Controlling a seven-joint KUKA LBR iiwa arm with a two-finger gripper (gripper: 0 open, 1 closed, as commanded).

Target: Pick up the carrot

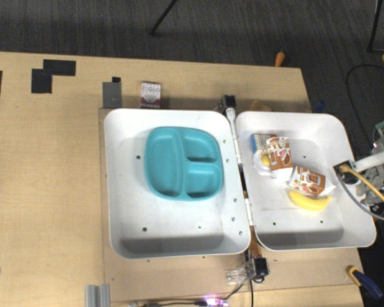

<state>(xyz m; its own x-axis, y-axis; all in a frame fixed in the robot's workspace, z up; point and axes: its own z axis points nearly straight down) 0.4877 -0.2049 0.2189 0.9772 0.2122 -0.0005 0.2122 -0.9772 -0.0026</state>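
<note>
The bench [45, 190] looks like pale, matt wood. Both bins, the left bin [125, 171] and the right bin [326, 226], look like smooth white plastic with a faint sheen. The teal divided tray [182, 162] is smooth plastic. The printed packets [307, 181] look glossy.

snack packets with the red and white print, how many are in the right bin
2: one snack packet near the right bin's far left, another near the middle, overlapping the banana. More may lie hidden beneath.

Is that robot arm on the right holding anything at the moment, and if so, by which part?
It cannot be told: the arm's end sits at the right bin's edge, too cluttered to make out.
</note>
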